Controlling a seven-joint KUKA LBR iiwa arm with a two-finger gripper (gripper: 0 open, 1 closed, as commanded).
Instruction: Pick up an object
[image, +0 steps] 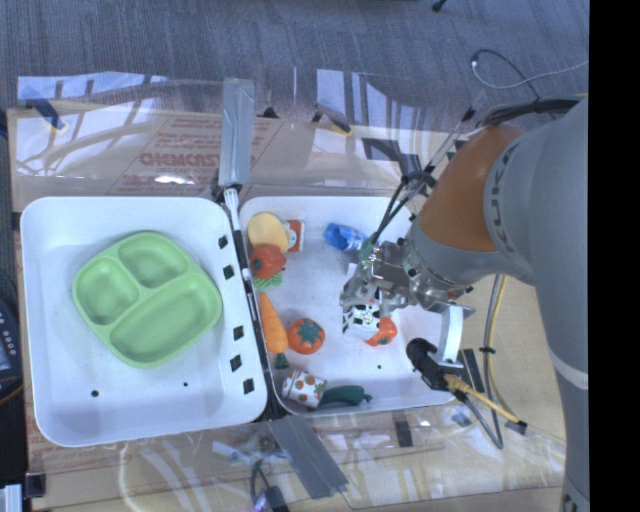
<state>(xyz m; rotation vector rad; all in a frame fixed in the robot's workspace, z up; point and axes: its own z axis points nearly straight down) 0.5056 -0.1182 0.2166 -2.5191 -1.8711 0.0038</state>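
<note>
**Tool low in the right bin, over the cow-patterned toy**

Tabletop (90, 160) carries two shallow white bins side by side. Left bin (50, 380) holds one item — a green divided plate (147, 297), three compartments, lying flat near the bin's centre.

Right bin (330, 375) holds the small objects:
- yellow rounded piece (264, 229) at the upper left corner, with a red-and-white item (293, 235) just beside it
- red tomato-like toy (266, 261) touching the yellow piece from below
- orange carrot (271, 322) lying along the left wall
- red-orange round fruit with a green top (306, 335), near the carrot
- spotted white cup-like object (301, 388) at the lower left, a dark green vegetable (346, 396) beside it
- blue item (343, 237) in the upper middle
- black-and-white cow-patterned toy (361, 318) right of centre, a small orange-red piece (381, 331) touching its right side

Arm reaches in from the right; orange band (460, 195) sits above the wrist. Tool (364, 290) is low over the right bin, directly above the cow-patterned toy — metal parts overlap the toy's top edge. Cannot tell how wide the tool stands, nor whether the toy is actually gripped; wrist hardware blocks that spot.

Cables (480, 395) trail off the bin's lower right edge.
</note>
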